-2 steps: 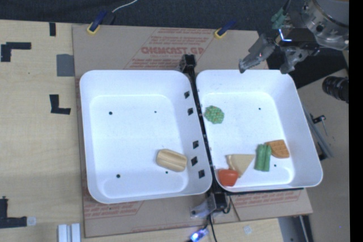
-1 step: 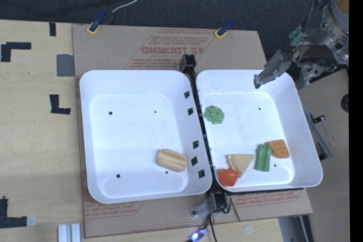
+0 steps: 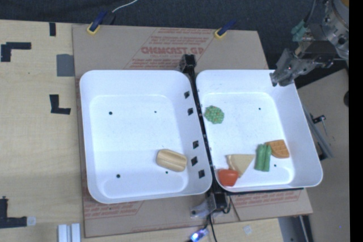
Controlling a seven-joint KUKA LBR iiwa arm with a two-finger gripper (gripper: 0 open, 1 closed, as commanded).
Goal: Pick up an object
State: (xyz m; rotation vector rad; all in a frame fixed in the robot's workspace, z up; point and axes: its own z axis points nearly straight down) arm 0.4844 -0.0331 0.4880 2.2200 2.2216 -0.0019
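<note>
We see the claw [image 3: 282,77] poised over the right bin's [image 3: 295,100] upper-right rim, its state unreadable, holding nothing visible, so every object awaits picking.

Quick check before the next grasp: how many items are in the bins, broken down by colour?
Green: 2, a round broccoli-like piece and an upright green stick, both in the right bin
Orange or red: 2, an orange ridged piece and a red piece, right bin
Tan: 2, a wedge in the right bin and a bread roll in the left bin
Total: 6
</note>
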